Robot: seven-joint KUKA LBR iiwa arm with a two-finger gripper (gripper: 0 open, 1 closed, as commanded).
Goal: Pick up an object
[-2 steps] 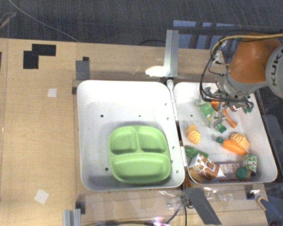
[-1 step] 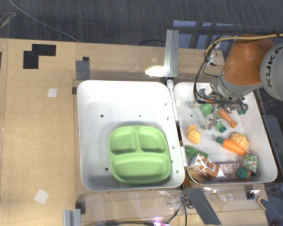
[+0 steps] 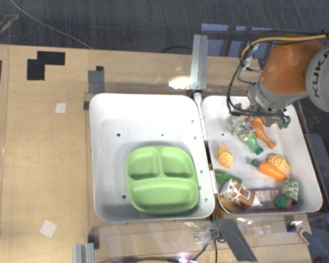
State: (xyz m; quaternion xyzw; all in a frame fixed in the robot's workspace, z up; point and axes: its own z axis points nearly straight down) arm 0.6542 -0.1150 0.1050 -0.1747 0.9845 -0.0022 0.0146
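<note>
A green divided tray (image 3: 162, 179) sits low in the left bin (image 3: 107, 119); black patches (image 3: 44, 63) mark the surface (image 3: 38, 163) up-left of it.

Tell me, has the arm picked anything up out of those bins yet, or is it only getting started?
Nothing looks lifted yet. The tool is down in the right bin, low over an orange carrot toy and a green piece, so a grab seems to be under way. I cannot see anything held in it. The other toys lie on that bin's floor, and the green tray sits in the left bin. The actual lift is left.
</note>
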